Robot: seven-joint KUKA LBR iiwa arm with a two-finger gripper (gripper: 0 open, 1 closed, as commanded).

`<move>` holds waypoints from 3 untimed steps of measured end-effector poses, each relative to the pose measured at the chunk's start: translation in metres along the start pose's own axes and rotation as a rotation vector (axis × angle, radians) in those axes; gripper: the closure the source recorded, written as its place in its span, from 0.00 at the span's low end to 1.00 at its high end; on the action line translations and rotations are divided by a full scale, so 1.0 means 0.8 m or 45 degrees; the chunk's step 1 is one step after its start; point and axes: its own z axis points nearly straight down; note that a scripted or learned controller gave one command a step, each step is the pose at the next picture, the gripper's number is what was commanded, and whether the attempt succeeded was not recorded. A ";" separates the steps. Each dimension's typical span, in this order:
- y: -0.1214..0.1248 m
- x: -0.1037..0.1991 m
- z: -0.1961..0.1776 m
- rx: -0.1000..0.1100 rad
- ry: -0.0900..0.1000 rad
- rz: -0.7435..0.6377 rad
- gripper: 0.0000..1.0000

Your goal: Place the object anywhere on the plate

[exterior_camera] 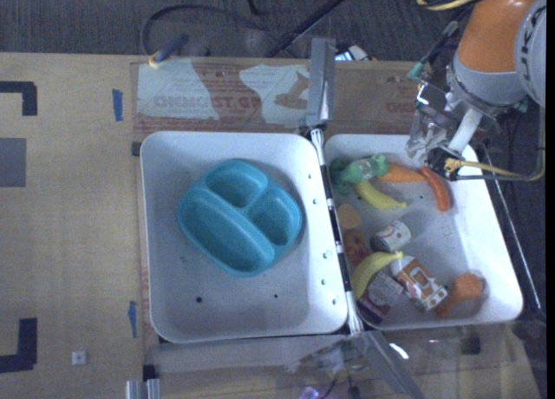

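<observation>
Plate (240,226): smooth teal plastic, rounded, three shallow compartments.

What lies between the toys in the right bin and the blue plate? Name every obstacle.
Only the two bins' adjoining walls, which run between the toy pile and the blue plate in the left bin. The plate's compartments are bare. The gripper hovers over the right bin's far edge, near the carrot.
</observation>
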 end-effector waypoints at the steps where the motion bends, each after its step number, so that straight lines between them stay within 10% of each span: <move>1: -0.118 0.025 0.038 0.000 0.001 0.068 1.00; 2: -0.205 0.050 0.065 0.001 0.000 -0.297 1.00; 3: -0.254 0.139 0.080 -0.005 0.001 -0.264 1.00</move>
